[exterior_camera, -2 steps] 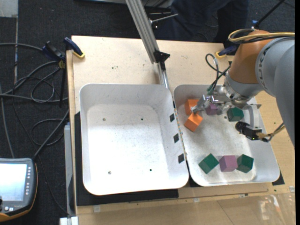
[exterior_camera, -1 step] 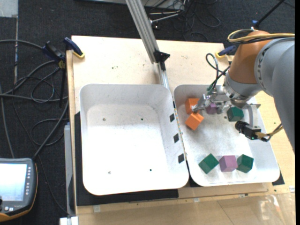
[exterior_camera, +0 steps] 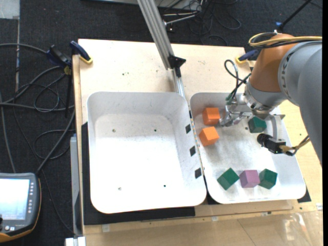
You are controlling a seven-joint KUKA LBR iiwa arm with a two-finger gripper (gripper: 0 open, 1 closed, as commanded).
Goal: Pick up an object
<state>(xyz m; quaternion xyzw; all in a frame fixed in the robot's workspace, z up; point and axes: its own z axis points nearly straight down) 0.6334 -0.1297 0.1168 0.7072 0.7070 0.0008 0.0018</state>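
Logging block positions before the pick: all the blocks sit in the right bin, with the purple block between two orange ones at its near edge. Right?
One detail is off. In the camera view the purple block at the right bin's near edge lies between two green blocks, not orange ones. The two orange blocks sit farther back, beside the gripper. All blocks are in the right bin.

You look down at a slant from one fixed camera above the bench (exterior_camera: 128, 60), taking in both white bins (exterior_camera: 102, 111) whole.
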